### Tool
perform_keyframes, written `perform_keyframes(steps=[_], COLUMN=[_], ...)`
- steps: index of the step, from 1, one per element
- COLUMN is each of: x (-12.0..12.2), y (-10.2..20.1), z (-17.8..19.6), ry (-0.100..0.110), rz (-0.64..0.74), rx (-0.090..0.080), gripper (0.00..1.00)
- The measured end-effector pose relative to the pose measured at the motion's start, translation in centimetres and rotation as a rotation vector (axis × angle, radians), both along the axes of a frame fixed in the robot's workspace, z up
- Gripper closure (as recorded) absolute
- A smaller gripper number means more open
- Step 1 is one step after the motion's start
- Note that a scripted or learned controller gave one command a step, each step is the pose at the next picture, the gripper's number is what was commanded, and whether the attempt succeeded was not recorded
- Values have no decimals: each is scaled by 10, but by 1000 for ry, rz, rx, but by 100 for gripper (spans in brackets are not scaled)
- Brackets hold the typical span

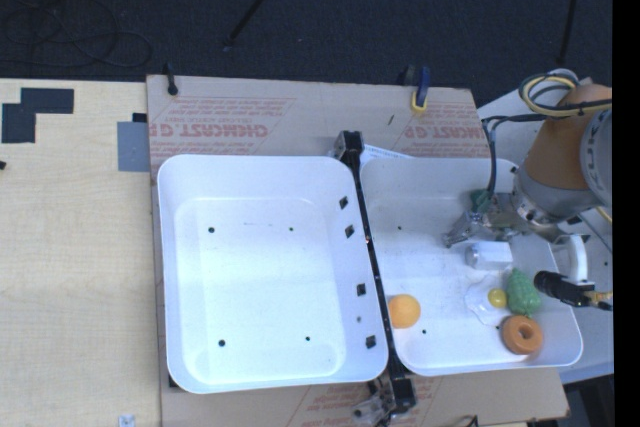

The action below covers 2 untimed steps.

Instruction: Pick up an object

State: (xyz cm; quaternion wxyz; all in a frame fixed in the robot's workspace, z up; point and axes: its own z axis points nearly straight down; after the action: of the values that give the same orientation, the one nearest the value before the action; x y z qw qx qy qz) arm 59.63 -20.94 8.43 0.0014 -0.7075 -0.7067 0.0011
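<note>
The gripper (470,233) is hanging over the right bin (425,205), its grip impossible to judge, while the orange ball (404,311) is sitting toward seven o'clock from it, well apart.

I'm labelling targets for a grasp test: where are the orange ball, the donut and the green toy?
orange ball (404,311): camera view, middle of the ball.
donut (521,334): camera view, on its ring, left of the hole.
green toy (522,293): camera view, middle of its body.

Light: bright and even from overhead on my counter (70,215).
Glare: white bins (260,205) looked washed out.
Shadows: soft, faint.
Focus: slightly soft throughout.
Background: dark floor.
</note>
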Motion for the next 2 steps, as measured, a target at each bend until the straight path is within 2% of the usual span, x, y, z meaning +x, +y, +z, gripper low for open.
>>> perform_keyframes(steps=[1, 2], x=[49, 48], y=[-3, -3], z=[26, 3], ry=[-6, -1], rz=[2, 6], rx=[-1, -1], gripper=[0, 0])
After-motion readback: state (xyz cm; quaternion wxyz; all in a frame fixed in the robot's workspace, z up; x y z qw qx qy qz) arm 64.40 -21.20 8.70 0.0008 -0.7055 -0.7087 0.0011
